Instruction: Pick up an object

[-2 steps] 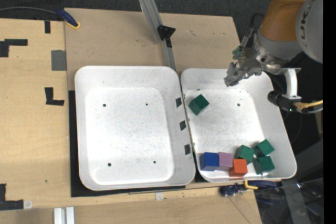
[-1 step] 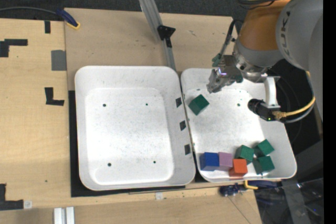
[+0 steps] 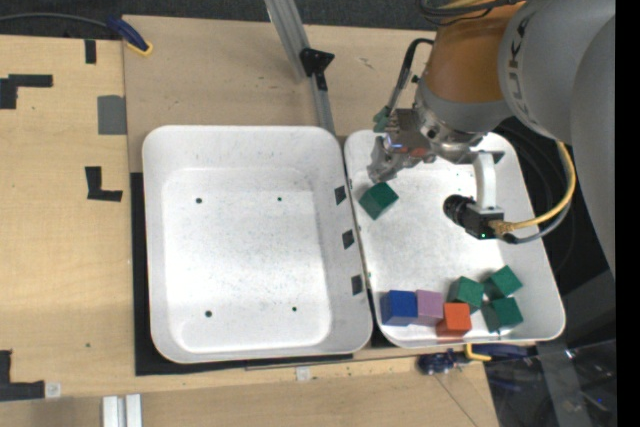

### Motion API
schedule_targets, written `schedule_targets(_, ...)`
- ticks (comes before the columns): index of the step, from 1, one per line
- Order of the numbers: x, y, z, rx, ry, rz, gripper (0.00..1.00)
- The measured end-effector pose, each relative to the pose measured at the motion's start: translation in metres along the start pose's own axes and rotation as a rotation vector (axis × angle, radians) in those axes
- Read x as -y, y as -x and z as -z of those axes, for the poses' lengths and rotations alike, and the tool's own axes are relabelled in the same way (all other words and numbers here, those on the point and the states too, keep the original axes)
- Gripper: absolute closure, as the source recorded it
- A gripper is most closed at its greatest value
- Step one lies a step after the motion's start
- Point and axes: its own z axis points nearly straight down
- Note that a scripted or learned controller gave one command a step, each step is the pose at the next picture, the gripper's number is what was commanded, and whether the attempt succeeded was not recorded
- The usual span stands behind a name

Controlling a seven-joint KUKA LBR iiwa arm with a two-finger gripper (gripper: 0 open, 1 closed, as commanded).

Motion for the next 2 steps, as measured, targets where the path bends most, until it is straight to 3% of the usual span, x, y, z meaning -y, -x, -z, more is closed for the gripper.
schedule_targets(2, 0.04, -0.108, 0.014, 0.0, -0.001, 0.002, 1.0)
